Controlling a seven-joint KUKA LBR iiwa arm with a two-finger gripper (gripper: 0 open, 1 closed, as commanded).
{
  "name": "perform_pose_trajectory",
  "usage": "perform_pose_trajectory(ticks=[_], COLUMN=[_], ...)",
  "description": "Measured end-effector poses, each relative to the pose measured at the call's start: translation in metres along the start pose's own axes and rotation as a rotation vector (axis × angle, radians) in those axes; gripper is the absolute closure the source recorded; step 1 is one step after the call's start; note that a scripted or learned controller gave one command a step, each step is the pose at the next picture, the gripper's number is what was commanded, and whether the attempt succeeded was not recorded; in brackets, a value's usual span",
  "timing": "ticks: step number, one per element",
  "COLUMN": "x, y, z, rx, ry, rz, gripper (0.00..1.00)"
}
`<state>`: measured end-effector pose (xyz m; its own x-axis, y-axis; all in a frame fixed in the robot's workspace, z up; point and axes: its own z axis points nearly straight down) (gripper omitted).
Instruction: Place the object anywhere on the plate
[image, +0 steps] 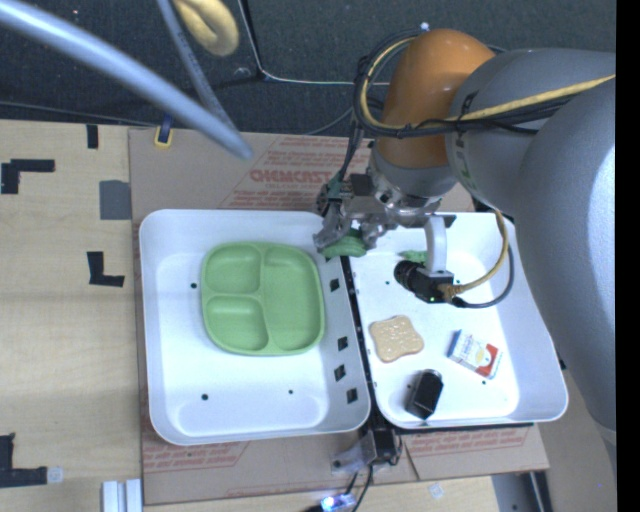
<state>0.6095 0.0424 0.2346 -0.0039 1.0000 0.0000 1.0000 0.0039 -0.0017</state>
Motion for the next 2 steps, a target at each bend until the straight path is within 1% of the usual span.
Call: perform_pose_trajectory(ticks=[1,2], x=[0.0587,0.0565], y=[0.009,0.0086], z=[0.0123,0.0118], rx=[0.0,0.001], ry=[-0.001,0.0], rz=[-0.002,0.001], gripper=[1.0,0.0])
